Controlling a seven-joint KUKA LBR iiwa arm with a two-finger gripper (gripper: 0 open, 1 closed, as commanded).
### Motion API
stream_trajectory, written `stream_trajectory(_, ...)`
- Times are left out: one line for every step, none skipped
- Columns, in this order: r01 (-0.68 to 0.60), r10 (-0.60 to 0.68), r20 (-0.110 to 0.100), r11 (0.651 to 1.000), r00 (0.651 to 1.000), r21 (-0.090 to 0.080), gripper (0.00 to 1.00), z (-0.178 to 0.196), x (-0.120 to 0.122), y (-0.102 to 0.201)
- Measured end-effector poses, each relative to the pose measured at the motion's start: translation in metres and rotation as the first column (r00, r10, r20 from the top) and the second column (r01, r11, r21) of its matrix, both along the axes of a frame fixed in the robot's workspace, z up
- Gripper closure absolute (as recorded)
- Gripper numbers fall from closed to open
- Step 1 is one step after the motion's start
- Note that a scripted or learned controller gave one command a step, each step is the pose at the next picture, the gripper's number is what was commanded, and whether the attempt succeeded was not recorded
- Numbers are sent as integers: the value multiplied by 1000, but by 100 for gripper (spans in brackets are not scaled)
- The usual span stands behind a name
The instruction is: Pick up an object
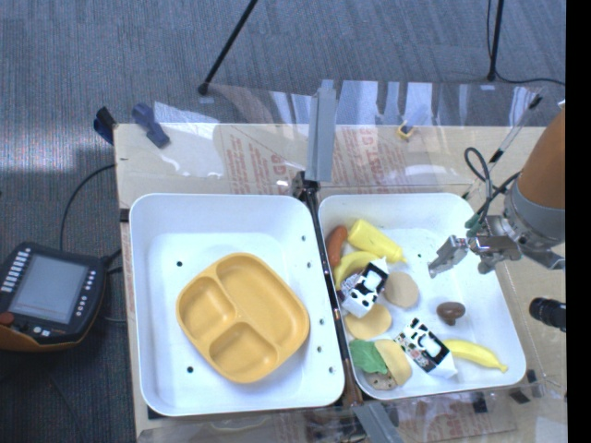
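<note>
Nothing's gripped by the gripper (450, 257); jaws are spread open, and the brown mushroom (451, 312) is seen just below them.

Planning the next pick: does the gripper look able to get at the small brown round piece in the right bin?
Probably yes. The gripper hovers over the right white bin, and the small brown round piece lies just below it in the camera view, on bare bin floor, apart from the yellow banana and other items.
</note>
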State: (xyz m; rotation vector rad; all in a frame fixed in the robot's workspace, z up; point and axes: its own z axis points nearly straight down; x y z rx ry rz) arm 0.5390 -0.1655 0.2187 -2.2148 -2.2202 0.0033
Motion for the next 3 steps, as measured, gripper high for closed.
stream_trajectory(68,-68,-12,998,998,1,0,-121,-21,40)
stream_trajectory(58,-58,0,998,998,0,0,-128,-5,46)
stream_trajectory(62,-62,-2,998,998,1,100,-119,-5,46)
